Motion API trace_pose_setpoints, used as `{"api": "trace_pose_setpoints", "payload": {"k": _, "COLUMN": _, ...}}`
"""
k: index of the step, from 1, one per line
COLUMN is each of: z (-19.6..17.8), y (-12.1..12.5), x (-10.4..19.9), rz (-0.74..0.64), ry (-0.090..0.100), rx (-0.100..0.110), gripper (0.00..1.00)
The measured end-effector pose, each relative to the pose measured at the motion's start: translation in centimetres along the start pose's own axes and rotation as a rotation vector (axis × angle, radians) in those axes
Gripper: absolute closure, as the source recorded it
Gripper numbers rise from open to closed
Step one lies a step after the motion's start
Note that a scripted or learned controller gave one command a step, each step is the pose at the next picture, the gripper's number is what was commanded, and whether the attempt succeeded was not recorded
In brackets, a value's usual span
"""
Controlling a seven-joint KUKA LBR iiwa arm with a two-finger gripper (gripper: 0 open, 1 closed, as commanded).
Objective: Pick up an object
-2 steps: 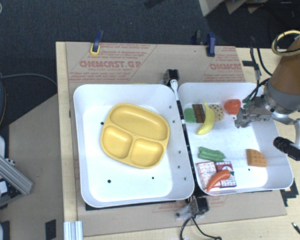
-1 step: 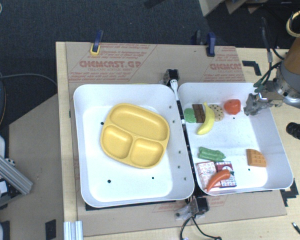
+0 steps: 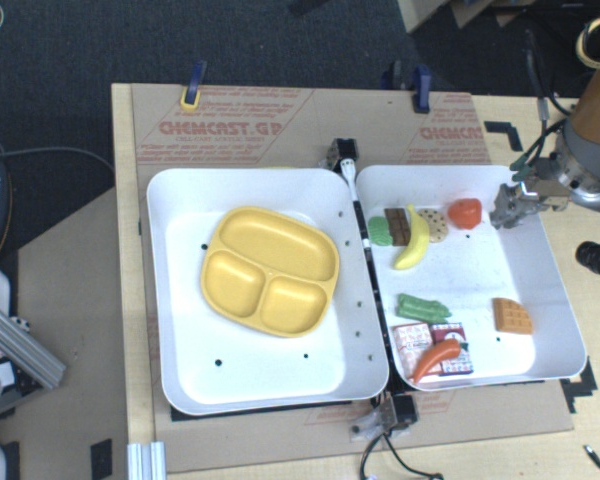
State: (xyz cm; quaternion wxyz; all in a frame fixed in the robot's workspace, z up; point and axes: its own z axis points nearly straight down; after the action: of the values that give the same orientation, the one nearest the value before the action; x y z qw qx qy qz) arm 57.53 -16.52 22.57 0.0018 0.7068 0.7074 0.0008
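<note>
The right bin [image 3: 540,268] holds several toy foods: a red tomato [image 3: 465,213], a yellow banana [image 3: 414,246], a brown chocolate bar [image 3: 398,227], a green piece [image 3: 380,231], a speckled cookie [image 3: 436,224], a green pepper [image 3: 422,308], a waffle [image 3: 512,316] and a red chili [image 3: 436,359] lying on a printed card [image 3: 432,348]. My gripper [image 3: 507,211] hangs over the bin's upper right rim, just right of the tomato, with nothing visible between its fingers.
The left bin [image 3: 170,268] carries a yellow divided plate [image 3: 270,270]. A black divider strip [image 3: 365,258] runs between the bins. Blue and yellow clamps [image 3: 192,90] hold the cardboard base at the back. The arm's body [image 3: 590,148] sits at the right edge.
</note>
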Motion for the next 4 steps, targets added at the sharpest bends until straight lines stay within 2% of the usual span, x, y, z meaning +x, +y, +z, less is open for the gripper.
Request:
{"api": "trace_pose_setpoints", "payload": {"k": 1, "z": -0.2, "y": -1.0, "x": 4.5, "rz": -0.004, "ry": 0.004, "rx": 0.005, "gripper": 1.00}}
{"api": "trace_pose_setpoints", "payload": {"k": 3, "z": -0.8, "y": -5.1, "x": 13.1, "rz": -0.003, "ry": 0.004, "rx": 0.007, "gripper": 1.00}}
{"api": "trace_pose_setpoints", "payload": {"k": 4, "z": 1.0, "y": -6.4, "x": 18.1, "rz": -0.004, "ry": 0.004, "rx": 0.008, "gripper": 1.00}}
